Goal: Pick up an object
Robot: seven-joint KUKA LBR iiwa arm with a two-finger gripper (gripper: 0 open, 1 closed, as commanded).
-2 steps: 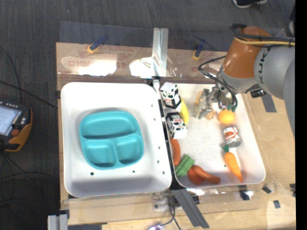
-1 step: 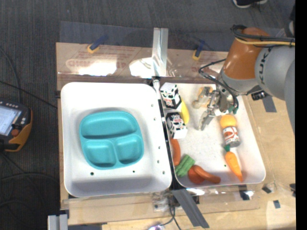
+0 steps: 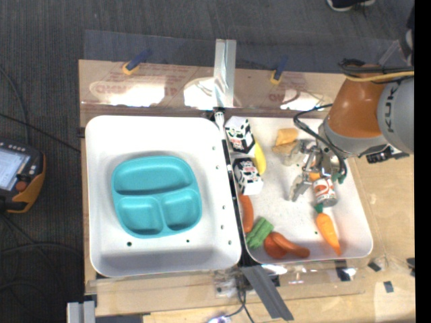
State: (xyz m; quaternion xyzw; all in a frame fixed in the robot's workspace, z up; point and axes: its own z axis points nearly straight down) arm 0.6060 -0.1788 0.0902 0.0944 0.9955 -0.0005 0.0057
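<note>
My gripper point(image 3: 309, 186) hangs low over the right bin point(image 3: 357, 244), in its right half, below the orange band of the arm. Its fingers point(image 3: 297, 188) stand open, with nothing visibly between them. A small red and white can point(image 3: 326, 193) lies just to the right of the gripper, close to or touching it. An orange carrot point(image 3: 328, 231) lies right below the can. A yellow wedge point(image 3: 286, 137) and a beige piece point(image 3: 293, 153) sit above and left of the gripper.
Along the right bin's left wall are two black and white cartons point(image 3: 238, 134) point(image 3: 248, 177), a banana point(image 3: 259, 159), a red piece point(image 3: 247, 211), a green piece point(image 3: 258, 232) and a red pepper point(image 3: 284, 247). The left bin point(image 3: 101, 140) holds a teal divided tray point(image 3: 156, 194).
</note>
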